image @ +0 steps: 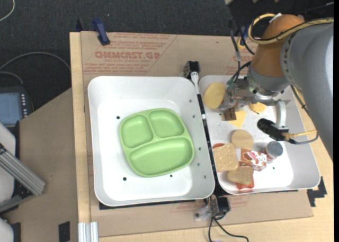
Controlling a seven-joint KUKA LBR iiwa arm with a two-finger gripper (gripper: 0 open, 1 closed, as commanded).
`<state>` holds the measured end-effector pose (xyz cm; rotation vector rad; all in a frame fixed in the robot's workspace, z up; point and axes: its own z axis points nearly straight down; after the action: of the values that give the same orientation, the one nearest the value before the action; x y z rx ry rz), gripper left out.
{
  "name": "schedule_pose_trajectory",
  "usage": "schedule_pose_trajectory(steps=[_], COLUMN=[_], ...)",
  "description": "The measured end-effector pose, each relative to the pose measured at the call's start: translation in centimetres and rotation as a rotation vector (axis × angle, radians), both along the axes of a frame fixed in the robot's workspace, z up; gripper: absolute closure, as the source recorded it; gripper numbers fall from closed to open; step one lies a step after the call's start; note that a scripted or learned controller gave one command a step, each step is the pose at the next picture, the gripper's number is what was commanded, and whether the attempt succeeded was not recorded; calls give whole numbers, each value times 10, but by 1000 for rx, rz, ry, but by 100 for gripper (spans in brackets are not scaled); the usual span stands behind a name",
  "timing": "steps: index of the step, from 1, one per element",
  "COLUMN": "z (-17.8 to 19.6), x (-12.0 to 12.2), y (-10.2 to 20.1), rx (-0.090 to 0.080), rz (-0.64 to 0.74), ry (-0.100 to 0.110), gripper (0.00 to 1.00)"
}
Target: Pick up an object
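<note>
Two white bins sit side by side on my screen. The left bin (106,98) holds one thing: a green divided plate (156,143), lying flat near the middle, its two small compartments toward the back and the long one toward the front.

The right bin (297,168) is the crowded one, and every loose piece I could pick from is in there. At the back, near the wall shared with the other bin, lies a pale round piece (215,94). A yellow wedge (240,117) sits just in front of it, and a smaller yellow scrap (258,107) lies a little to the right. Toward the front there is a cluster: a tan round disc (242,138), a toast slice (224,156) touching it on the left, a second browner slice (242,175) at the front edge, and a red-and-white packet (255,157) between them and a small grey can (274,149).

The arm (312,61) comes in from the right and bends steeply down over the back half of the right bin, with the orange band (275,45) uppermost. The gripper (231,107) is low inside the bin, between the pale round piece and the yellow scrap and just above the yellow wedge. A small brown shape (229,114) shows right at its tip, and I can't say whether that is part of the claw or a separate piece. Whether the claw is apart or together I can't make out from this angle, and nothing is plainly clamped in it.
</note>
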<state>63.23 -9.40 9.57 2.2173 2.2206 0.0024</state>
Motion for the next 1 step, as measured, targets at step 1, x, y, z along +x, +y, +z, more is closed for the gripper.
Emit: schedule_pose_trajectory(steps=[1], z=[94], x=[-57], y=[92], rx=[5], rz=[5], ry=[4], gripper=[100])
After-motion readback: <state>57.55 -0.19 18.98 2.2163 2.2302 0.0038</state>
